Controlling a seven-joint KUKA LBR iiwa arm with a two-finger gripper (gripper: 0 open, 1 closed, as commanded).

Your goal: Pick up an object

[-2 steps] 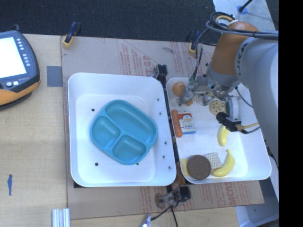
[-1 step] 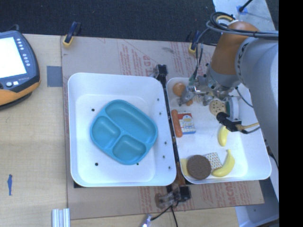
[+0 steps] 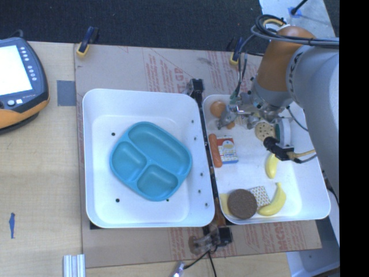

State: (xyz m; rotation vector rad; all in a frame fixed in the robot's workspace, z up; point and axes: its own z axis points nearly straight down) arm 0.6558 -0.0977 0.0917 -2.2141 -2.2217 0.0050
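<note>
Objects for picking crowd my right bin (image 3: 305, 209): a brown egg-like ball (image 3: 217, 107) at the back left, a hot dog (image 3: 215, 150) beside a small card (image 3: 228, 151), a round cracker (image 3: 264, 131), two bananas (image 3: 275, 201) and a chocolate cookie (image 3: 241, 203), with my tool (image 3: 247, 113) low over the back, between ball and cracker; whether it is released or clenched I cannot tell. I judge a descent here could land on bare floor between them or knock the ball rolling. Printing on the card and counter liner is too blurred to read.
</note>
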